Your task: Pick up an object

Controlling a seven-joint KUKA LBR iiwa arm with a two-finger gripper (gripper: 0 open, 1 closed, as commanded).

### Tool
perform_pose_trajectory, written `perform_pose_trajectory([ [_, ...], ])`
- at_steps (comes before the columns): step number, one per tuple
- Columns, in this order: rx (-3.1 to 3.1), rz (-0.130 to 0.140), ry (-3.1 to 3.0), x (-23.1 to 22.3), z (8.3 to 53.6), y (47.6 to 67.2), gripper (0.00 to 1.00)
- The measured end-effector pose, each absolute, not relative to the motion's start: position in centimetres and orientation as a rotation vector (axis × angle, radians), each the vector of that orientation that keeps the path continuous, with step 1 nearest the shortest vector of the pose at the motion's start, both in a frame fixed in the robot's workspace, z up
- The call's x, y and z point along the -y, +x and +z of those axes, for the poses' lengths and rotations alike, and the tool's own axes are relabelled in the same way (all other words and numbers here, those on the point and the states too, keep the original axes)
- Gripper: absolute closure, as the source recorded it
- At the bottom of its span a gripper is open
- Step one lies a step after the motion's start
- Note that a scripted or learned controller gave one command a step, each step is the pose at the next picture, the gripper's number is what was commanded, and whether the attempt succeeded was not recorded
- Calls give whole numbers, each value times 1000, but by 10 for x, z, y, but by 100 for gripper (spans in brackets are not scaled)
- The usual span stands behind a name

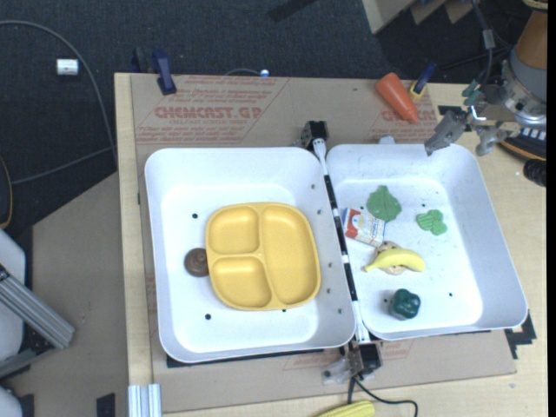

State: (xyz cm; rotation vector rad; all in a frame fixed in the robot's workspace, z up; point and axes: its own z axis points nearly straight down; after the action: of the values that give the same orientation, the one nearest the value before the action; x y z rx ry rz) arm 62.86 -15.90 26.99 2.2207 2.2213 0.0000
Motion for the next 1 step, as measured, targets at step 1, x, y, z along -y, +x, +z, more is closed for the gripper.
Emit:
perform_pose_trajectory([
  [1, -2223, -3, 2224, 149, 141, 590, 0],
])
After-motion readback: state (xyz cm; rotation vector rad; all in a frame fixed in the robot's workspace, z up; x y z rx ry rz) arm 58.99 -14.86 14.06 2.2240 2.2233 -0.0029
